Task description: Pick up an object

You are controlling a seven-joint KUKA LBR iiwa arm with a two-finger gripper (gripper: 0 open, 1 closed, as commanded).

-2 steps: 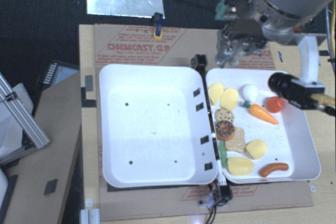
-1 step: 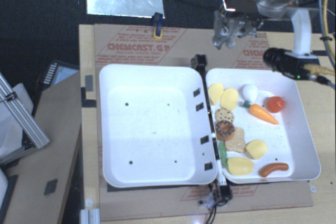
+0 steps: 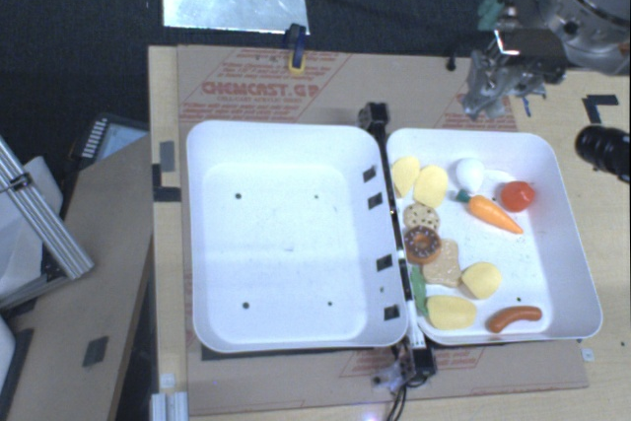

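Above the right bin's point(image 3: 552, 173) far rim, gripper point(image 3: 488, 99) hangs, finger state: cannot tell. Carrot point(image 3: 493, 213) lies well below it in bin, long axis diagonal, tip pointing lower right.

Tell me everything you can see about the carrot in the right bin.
The carrot is a small toy one, bright orange and smooth like plastic, with a short green stub at its thick end. It lies flat on the floor of the right bin, in the upper half, thick end pointing up-left and its tip down-right. The green stub sits right by the white egg, close enough that contact is hard to judge, and the tomato lies just above its middle. The gripper is above the bin's far rim, away from it.
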